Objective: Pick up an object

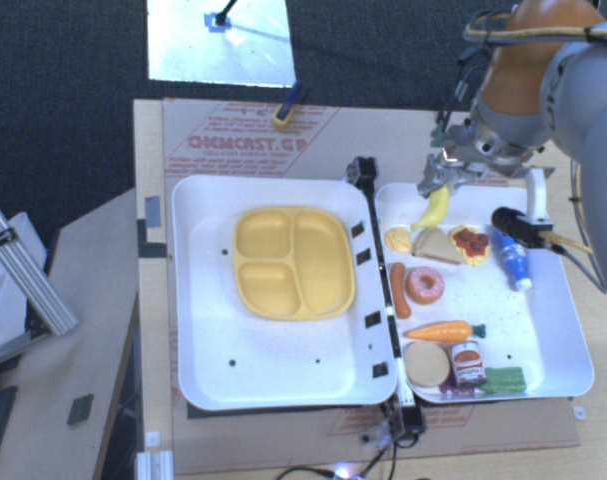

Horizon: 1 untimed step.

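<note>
Banana (436, 208) sits in the upper left corner of the right bin (568, 343), in the upper right of the frame, with the pincer (441, 180) directly over its upper end. Whether the pincer is clenched on it or released I cannot tell; the wrist hides the tips. The step in hand looks like the grasp itself: the arm is down at the fruit, and no lift is visible.

Its long axis runs from upper right to lower left, steeply, nearly up-and-down in the frame. The upper end goes under the pincer; the lower end points toward the sandwich (438, 245) and a small yellow piece (398, 238), both just beside it.

Next, I judge, the move calls for a firm close across the narrow width, square to that axis, then a straight rise clear of the bin wall and the neighbours. A grip so near one end may let the fruit swing or slip.
</note>
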{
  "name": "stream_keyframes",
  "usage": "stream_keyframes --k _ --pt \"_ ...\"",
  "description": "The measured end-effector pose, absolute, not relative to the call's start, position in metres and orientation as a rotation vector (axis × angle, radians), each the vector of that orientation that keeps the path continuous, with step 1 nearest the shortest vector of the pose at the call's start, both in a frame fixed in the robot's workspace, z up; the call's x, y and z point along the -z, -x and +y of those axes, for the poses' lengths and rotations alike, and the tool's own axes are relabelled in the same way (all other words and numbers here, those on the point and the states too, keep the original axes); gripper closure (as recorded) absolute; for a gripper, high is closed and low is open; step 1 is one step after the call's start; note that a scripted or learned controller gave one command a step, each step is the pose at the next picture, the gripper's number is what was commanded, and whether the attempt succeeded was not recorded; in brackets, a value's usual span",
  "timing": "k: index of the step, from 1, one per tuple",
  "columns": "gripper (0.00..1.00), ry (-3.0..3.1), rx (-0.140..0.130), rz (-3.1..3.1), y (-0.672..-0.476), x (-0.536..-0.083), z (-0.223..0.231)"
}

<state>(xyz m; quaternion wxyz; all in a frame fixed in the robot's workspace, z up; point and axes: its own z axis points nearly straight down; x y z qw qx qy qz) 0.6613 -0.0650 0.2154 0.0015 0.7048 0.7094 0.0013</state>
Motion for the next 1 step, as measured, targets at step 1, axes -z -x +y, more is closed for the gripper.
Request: stream_keyframes --k 1 --pt "1.0 -2.215 -0.004 2.223 -0.6586 -0.2339 -0.0691"
